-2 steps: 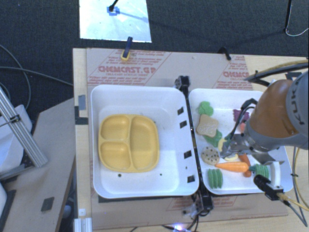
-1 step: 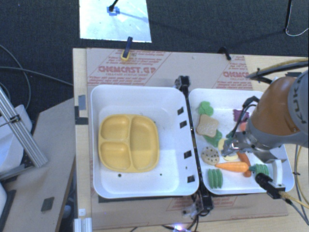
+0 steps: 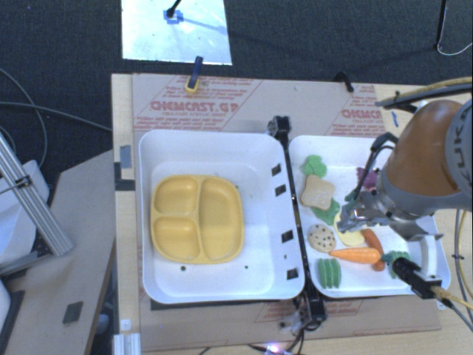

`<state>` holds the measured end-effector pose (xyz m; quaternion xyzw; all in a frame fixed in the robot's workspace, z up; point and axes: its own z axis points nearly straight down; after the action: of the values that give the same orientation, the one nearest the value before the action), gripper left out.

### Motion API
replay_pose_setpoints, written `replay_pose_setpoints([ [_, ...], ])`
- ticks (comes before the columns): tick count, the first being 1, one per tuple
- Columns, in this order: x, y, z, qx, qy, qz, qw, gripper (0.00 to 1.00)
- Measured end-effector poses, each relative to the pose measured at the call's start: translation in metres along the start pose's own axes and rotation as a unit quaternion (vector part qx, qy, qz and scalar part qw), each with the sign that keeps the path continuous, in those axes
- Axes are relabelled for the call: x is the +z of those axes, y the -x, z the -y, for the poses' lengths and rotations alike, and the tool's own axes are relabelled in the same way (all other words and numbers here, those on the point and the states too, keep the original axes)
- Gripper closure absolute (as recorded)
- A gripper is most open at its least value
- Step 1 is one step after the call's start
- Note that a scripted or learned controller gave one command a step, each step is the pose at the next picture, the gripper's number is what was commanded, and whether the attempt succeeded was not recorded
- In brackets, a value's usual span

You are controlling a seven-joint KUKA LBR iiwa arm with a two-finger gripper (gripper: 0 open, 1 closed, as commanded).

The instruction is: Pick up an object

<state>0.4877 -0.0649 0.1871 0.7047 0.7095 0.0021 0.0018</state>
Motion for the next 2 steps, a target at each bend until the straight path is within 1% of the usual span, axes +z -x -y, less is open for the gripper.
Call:
replay_pose_setpoints([
  [1, 0.003, -0.028, -0.004, 0.0, -0.002, 0.0, 1.0, 1.0],
  [2, 0.003, -0.06, -0.056, -0.001, 0.0, 0.0, 1.0, 1.0],
])
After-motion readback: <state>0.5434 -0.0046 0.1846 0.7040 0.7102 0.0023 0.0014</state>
